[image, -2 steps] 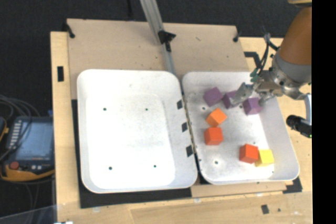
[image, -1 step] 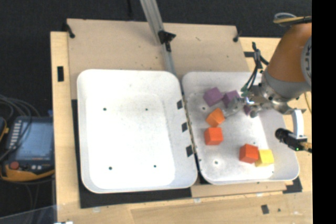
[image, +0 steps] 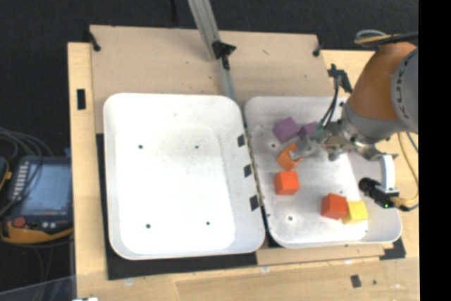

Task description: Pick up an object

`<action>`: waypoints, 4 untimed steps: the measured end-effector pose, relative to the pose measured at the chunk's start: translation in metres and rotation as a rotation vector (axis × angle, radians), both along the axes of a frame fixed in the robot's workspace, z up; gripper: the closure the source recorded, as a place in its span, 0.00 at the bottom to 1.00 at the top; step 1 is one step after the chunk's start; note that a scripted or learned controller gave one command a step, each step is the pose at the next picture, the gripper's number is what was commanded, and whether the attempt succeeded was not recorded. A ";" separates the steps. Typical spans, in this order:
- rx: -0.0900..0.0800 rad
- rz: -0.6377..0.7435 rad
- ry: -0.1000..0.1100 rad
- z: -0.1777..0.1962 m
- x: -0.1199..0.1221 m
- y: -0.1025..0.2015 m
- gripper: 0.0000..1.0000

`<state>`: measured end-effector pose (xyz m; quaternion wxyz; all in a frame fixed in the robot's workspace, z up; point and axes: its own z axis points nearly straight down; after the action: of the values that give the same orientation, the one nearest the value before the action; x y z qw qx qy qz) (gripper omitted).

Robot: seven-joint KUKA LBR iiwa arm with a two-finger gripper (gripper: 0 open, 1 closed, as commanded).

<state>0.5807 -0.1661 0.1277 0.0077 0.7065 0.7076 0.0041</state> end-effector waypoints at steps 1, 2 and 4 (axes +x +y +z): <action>0.002 -0.008 -0.004 0.011 0.001 -0.001 1.00; 0.003 0.001 0.008 0.073 0.001 0.004 1.00; 0.004 0.004 0.012 0.144 0.007 0.005 1.00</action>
<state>0.5876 -0.1609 0.2719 0.0021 0.7052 0.7090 0.0014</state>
